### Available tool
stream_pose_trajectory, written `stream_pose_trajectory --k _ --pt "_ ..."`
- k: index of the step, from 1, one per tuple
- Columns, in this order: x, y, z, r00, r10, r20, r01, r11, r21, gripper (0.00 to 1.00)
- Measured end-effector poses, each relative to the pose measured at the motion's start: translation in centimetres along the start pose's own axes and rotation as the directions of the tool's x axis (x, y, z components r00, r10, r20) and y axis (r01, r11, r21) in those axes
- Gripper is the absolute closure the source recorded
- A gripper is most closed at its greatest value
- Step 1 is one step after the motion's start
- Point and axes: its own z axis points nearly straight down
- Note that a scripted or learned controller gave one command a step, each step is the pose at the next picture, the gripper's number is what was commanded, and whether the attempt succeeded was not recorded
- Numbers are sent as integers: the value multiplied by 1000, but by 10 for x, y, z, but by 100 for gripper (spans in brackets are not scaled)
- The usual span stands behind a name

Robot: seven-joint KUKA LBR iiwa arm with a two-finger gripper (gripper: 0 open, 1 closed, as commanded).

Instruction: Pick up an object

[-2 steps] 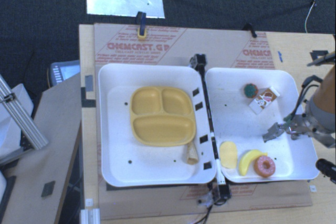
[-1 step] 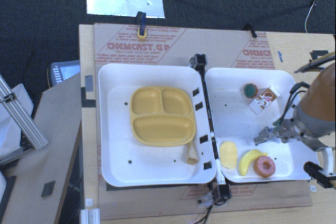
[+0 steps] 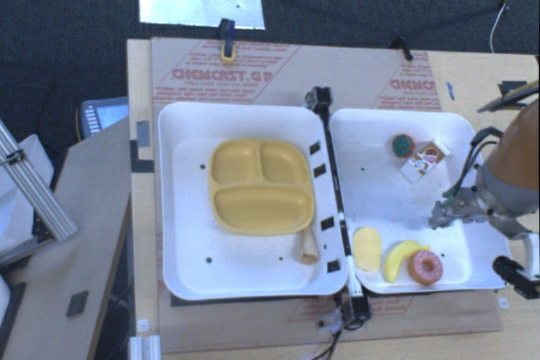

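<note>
Seen from above: red "CHEMCAST GP" lettering printed across the brown sheet (image 3: 253,72) covering the tabletop (image 3: 139,97). Left bin (image 3: 169,181) holding a yellow divided plate (image 3: 260,185), with a tan cone (image 3: 308,247) at its near edge. Right bin (image 3: 371,131) holding a green ball (image 3: 402,145) beside a small white carton (image 3: 423,160) far, and a pale yellow block (image 3: 367,249), banana (image 3: 400,259) and pink donut (image 3: 425,267) near. Tool (image 3: 445,213) low over bare floor of the right bin, clamped on nothing visible; apart or together impossible to tell.

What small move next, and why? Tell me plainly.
Probably shift the gripper toward the view's lower left and down to the banana. The gripper sits over bare floor of the right bin with nothing between its fingers, and the banana and donut lie just below it in the view.
</note>
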Motion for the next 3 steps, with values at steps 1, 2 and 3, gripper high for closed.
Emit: stream_pose_trajectory --k 1,2,3 --pt "2 -8 -53 1000 -3 1 3 1000 -3 100" --pt "1 -6 -95 1000 -3 2 3 1000 -4 100" --pt "51 6 -88 1000 -9 -3 9 1000 0 100"
